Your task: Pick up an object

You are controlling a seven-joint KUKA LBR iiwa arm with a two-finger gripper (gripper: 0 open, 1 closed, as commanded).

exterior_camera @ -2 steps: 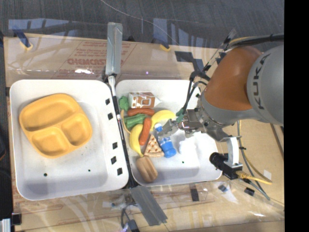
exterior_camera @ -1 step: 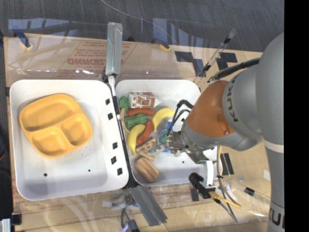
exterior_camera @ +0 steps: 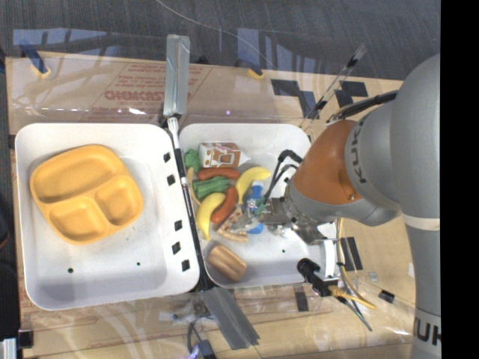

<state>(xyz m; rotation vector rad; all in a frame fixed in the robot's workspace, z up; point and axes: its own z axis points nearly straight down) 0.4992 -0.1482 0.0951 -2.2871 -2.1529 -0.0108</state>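
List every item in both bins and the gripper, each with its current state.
yellow divided tray: flat in left bin, upright, compartments bare.
small carton: lying at right bin's far edge.
bananas: lying in the pile.
sausage: lying beside a banana.
bread roll: lying apart, near the front rim.
gripper: low over the pile's right side, fingers hidden.

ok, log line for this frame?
arm: over right bin | hand: low at toy food pile | grasp: unconfirmed | left bin: yellow tray
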